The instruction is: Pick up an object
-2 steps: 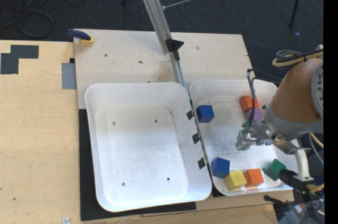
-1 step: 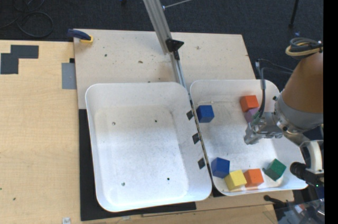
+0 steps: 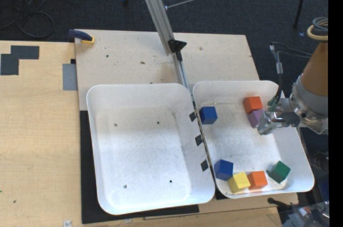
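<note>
- So there are 2 shallow white bins side by side on the bench, the left bin [image 3: 102, 113] and the right bin [image 3: 300, 167], and all the blocks are in the right one.
- The arm [image 3: 316, 81] comes in from the right, and its gripper [image 3: 266, 125] is low over the far-right part of the right bin.
- Can't honestly tell what the gripper is doing; the tip is a grey blur from this angle, and nothing is visibly held in it.
- A purple block [image 3: 254, 116] sits touching or just beside the gripper tip on its left, partly hidden by it.
- An orange block [image 3: 252, 104] is right next to the purple one, on its far side; the 2 look like they're touching.
- A blue block [image 3: 208, 114] sits alone at the far-left side of that bin, close to the divider between the bins.
- Along the near edge there's a row of 4: another blue cube [image 3: 223, 169], then a yellow block [image 3: 239, 181], a second orange cube [image 3: 258, 179] and a green block [image 3: 279, 171] furthest right.
- The yellow and the near orange are touching, the blue one is just beside the yellow, and the green is a little apart.
- A slanted aluminium rail [image 3: 158, 12] runs down from the far side to where the 2 bins meet.
</note>
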`<state>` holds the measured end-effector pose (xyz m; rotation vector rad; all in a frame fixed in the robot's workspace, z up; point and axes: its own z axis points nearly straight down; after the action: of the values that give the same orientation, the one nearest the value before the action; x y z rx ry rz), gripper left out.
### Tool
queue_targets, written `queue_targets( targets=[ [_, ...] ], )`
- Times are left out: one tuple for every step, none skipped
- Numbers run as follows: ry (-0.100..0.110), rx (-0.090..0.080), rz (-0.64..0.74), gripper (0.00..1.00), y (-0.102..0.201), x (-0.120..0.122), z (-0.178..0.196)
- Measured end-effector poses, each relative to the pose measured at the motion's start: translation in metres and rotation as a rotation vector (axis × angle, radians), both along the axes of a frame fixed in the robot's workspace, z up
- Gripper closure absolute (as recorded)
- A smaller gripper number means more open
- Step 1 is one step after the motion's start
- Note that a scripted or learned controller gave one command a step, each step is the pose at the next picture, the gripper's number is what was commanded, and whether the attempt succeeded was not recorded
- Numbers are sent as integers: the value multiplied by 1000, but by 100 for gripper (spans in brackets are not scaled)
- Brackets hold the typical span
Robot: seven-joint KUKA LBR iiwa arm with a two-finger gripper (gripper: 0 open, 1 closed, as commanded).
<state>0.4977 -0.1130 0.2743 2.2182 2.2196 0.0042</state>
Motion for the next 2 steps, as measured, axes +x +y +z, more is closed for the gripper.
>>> queue_targets(
  targets=[
    [10, 3, 3, 100, 47, 9, -16],
    [9, 3, 3, 100, 88, 11, -23]
  ],
)
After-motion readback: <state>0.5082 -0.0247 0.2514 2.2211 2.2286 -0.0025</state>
